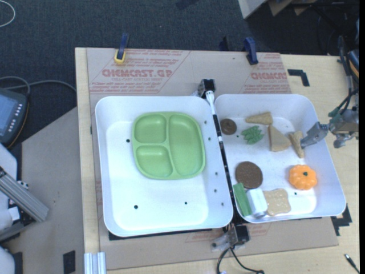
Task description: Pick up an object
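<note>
The right bin holds several toy foods. Among them are an orange pumpkin, a large brown round cookie, a small brown cookie and a green leafy piece. There are also tan wedges, a square cracker and a green and white pack. My gripper hangs over the bin's right rim, just right of the tan wedges and above the pumpkin. It is open, with nothing between its fingers.
A green divided plate lies in the left bin. A black divider with screws runs between the bins. Clamps hold the cardboard sheet at the back.
</note>
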